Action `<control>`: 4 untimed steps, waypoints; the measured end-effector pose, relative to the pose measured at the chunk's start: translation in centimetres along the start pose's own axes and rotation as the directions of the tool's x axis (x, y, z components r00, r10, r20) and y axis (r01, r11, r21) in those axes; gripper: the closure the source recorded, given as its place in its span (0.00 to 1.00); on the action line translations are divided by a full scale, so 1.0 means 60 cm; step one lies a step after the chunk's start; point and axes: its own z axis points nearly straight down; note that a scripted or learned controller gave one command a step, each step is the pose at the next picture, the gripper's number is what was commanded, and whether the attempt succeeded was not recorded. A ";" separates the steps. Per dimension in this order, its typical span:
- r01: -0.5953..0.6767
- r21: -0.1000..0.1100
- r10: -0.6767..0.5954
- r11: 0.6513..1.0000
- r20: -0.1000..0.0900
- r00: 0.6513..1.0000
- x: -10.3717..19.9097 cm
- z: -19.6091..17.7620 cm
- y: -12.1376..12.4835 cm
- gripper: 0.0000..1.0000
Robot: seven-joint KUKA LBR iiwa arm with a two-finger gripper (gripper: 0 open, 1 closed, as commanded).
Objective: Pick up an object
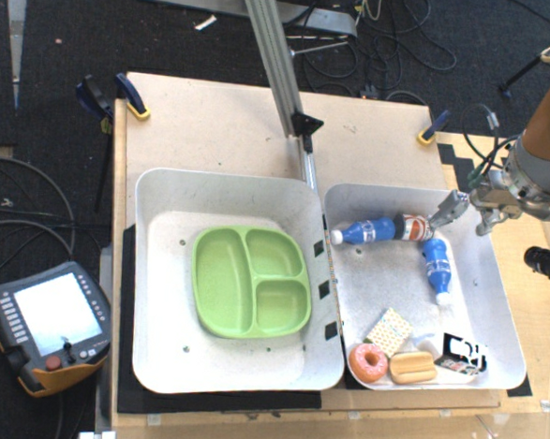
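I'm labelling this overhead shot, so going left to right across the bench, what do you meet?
Green divided plate → pink donut → bread roll → upright-lying blue bottle → black and white item → claw.

Two bottles (pixel 377 231), one green tray (pixel 251 282), one donut (pixel 369 362), two bins (pixel 151 252)

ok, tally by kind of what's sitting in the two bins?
Blue bottles: 2, one lying across the top of the right bin, one beside it
Green divided plate: 1, in the left bin
Donut: 1
Bread roll: 1
Checkered cracker-like piece: 1
Black-and-white item: 1, kind unclear
Total: 7
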 end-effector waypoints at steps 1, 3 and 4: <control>0.000 0.000 0.000 1.000 0.001 1.000 0.000 0.000 0.000 0.00; 0.000 0.005 0.000 1.000 -0.002 1.000 0.019 0.153 0.003 0.00; 0.000 0.002 0.000 1.000 0.000 1.000 0.020 0.182 0.003 0.00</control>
